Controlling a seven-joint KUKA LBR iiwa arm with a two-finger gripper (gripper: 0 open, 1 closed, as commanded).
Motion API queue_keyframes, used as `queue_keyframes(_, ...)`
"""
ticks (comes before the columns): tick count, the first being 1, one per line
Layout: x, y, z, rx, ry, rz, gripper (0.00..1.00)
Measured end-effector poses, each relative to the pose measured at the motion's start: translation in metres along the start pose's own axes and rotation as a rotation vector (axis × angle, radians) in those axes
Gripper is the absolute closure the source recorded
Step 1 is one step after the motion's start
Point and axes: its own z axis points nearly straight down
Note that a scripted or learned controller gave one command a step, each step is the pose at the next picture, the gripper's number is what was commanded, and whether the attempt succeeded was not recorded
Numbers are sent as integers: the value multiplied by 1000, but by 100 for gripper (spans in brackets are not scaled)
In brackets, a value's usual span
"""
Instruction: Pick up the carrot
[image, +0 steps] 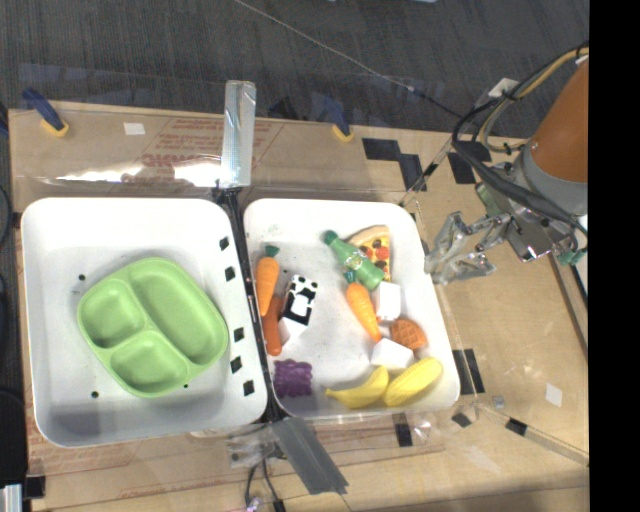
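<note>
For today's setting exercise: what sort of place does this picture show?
Probably a robotics lab bench: a robot arm with its tool beside two white bins, one holding toy food such as carrots, one a green divided plate.

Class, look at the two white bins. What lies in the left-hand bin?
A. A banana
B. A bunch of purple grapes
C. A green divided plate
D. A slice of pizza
C: the green divided plate sits in the left bin, while the grapes, banana and pizza slice all lie in the right bin.
</note>
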Motion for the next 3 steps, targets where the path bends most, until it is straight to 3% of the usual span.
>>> queue_keyframes(1, 39, 16, 44, -8, 6, -238, 100)
queue_keyframes(2, 20, 18, 209, -19, 12, -290, 100)
queue_keyframes(3, 18, 27, 115, -2, -1, -394, 100)
